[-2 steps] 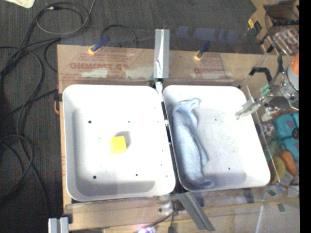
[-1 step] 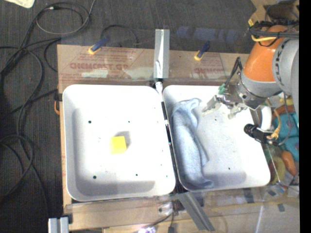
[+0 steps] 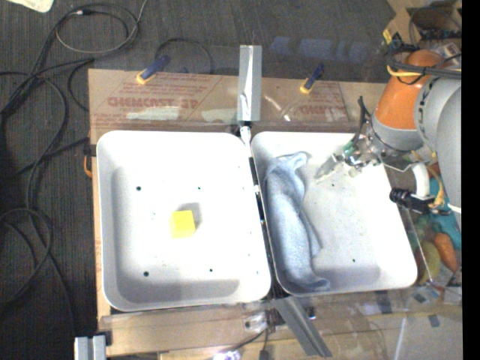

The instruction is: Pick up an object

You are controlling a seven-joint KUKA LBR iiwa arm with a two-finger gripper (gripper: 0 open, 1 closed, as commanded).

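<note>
My tool hangs over the right bin at about one o'clock in the frame, near that bin's upper rim, and nothing sits between its fingers; whether they are spread or closed I cannot tell. A grey cloth lies crumpled along the bin's left wall, at nine o'clock from my tool and apart from it. A yellow block rests alone in the left bin, well apart at eight o'clock. I judge the pick not yet made: approach, descent, grip and lift all remain.
</note>
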